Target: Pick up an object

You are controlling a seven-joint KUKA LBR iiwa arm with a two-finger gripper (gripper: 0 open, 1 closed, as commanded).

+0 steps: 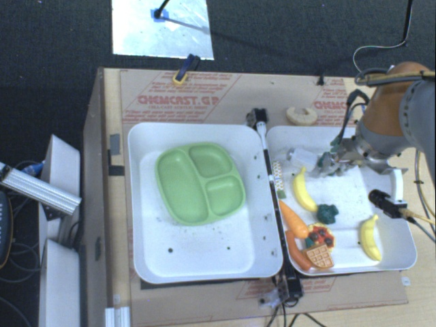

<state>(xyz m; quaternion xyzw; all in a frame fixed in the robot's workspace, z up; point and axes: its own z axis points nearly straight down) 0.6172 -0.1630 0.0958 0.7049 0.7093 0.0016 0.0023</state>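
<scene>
The grey arm point(409, 118) reached in from the right, its orange band point(385, 107) above the wrist. The gripper point(328, 163) pointed down and leftward, held low.

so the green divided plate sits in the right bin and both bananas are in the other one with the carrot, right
Not quite: in the camera view the green divided plate lies in the left bin, not the right. Both bananas and the carrot are in the right bin.
</scene>
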